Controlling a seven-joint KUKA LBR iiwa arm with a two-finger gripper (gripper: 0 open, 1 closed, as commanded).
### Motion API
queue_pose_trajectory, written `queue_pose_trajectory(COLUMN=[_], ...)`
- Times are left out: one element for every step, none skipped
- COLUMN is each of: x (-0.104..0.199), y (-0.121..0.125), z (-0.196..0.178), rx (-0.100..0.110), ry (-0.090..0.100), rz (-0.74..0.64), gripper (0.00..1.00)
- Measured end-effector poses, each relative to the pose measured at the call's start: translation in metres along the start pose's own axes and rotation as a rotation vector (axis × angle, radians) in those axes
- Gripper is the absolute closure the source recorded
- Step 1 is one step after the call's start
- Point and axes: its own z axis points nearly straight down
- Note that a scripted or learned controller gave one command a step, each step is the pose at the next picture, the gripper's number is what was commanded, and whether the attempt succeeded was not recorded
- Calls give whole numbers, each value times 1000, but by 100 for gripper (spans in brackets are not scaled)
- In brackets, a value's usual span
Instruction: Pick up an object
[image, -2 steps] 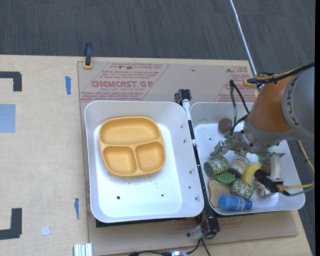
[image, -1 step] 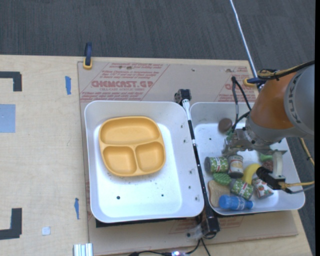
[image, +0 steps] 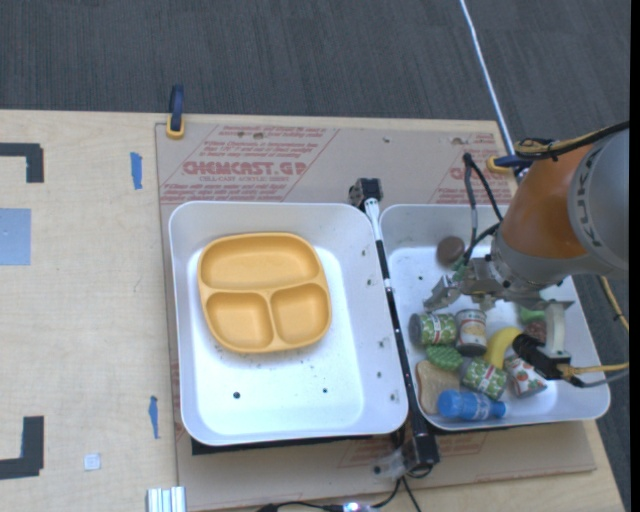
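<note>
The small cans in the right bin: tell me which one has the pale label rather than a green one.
The can with the pale label lies in the middle of the right bin, between the green can and the banana. Another green can lies nearer the camera.

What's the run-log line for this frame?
arm: over right bin | gripper: above cans, grasp unconfirmed | left bin: yellow divided plate | status: pick pending
</note>
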Motion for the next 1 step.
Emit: queue_pose_trajectory(x=[0], y=[2], z=[-11], rx=[-4], ry=[-1], rz=[0], gripper=[100])
